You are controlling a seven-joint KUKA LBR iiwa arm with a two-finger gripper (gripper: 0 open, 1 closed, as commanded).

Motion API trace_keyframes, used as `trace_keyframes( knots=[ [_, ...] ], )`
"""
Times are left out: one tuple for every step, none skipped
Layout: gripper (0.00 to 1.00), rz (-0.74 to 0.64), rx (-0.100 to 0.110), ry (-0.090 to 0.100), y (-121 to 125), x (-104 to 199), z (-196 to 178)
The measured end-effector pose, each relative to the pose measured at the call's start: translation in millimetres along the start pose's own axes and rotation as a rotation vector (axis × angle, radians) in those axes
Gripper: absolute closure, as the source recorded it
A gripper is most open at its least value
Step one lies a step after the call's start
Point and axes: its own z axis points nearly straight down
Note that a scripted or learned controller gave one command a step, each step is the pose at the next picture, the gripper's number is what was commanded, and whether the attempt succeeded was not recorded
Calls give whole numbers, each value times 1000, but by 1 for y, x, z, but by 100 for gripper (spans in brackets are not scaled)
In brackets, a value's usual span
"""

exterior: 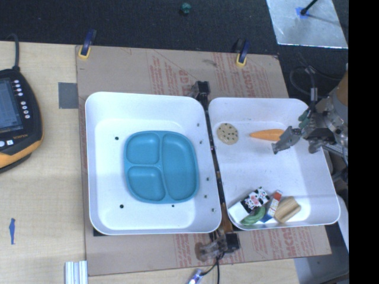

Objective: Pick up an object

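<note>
white right bin (314,176), orange carrot (266,135) at its far side beside a cookie (227,133), gripper (290,139) just right of the carrot, finger state cannot be told, small toys (266,207) in near corner, blue divided plate (161,165) in left bin (106,206)

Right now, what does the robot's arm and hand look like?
The hand is small and made of dark grey metal, with thin fingers sticking out toward the carrot. Behind it sits a chunkier grey and silver wrist, with a bit of orange higher up at the edge. A thin dark cable loops nearby.
</note>
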Motion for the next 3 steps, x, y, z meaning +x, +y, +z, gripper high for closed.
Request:
trace_keyframes(
  knots=[
    [0,-1,3,-2,86,21,110],
    [0,3,0,0,126,-44,123],
    [0,-1,-10,-3,111,-79,169]
  ],
)
